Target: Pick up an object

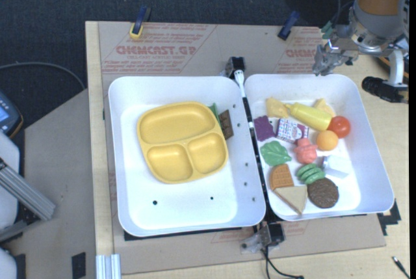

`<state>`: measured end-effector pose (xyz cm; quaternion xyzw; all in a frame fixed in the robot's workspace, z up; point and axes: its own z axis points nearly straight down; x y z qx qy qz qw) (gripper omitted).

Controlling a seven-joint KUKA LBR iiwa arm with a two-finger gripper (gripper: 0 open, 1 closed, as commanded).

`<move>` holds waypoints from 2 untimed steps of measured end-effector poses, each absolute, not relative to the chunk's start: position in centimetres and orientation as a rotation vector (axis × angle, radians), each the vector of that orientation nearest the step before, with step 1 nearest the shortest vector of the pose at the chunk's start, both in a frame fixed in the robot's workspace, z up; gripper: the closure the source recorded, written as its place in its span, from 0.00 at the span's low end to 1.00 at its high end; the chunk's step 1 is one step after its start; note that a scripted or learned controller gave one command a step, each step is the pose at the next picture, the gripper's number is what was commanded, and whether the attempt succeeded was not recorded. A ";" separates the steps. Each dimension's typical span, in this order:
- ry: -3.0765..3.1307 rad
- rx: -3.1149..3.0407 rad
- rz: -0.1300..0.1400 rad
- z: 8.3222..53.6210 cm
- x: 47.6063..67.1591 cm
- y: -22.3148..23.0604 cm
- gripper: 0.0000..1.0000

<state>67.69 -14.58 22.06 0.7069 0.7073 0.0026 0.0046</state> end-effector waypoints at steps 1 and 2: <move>2.226 2.221 -0.001 23.2 63.5 -11.4 1.00; 2.228 2.222 -0.003 22.1 60.1 -7.3 1.00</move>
